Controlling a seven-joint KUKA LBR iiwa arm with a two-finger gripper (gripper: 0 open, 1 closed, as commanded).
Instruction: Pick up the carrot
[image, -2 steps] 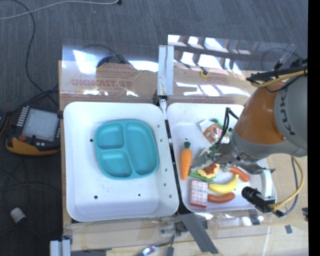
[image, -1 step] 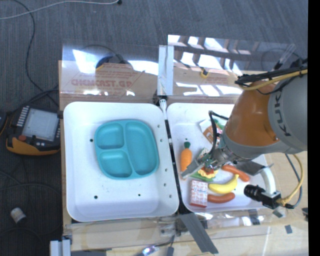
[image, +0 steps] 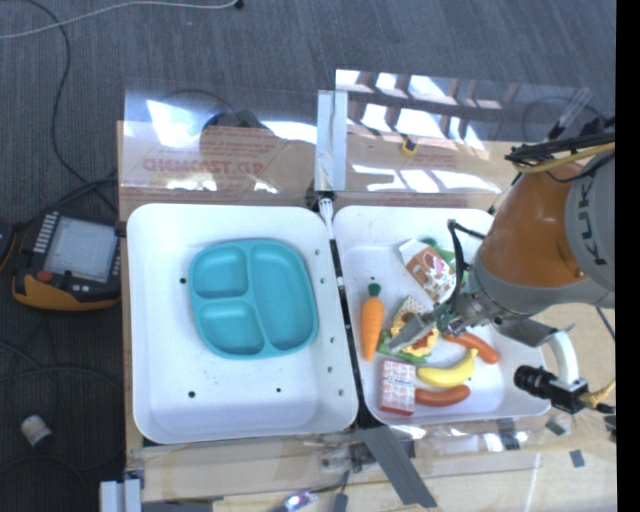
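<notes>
Gripper (image: 408, 338) hung low in the right bin (image: 352, 300), and I could not tell its state; the carrot (image: 371, 320) lay just to its left, untouched.

Left bin (image: 160, 400) held a teal divided plate (image: 252, 297) near its middle, with bare white floor all round it. Right bin was crowded: the orange carrot with green top lay lengthwise close to the wall dividing the bins, a small red-and-white box (image: 398, 387) below it, a banana (image: 447, 372) and two red sausages (image: 441, 396) toward the near rim, and a printed packet (image: 430, 270) farther back. Grey and orange arm (image: 540, 245) covered that bin's right side, leaving little free floor.
</notes>
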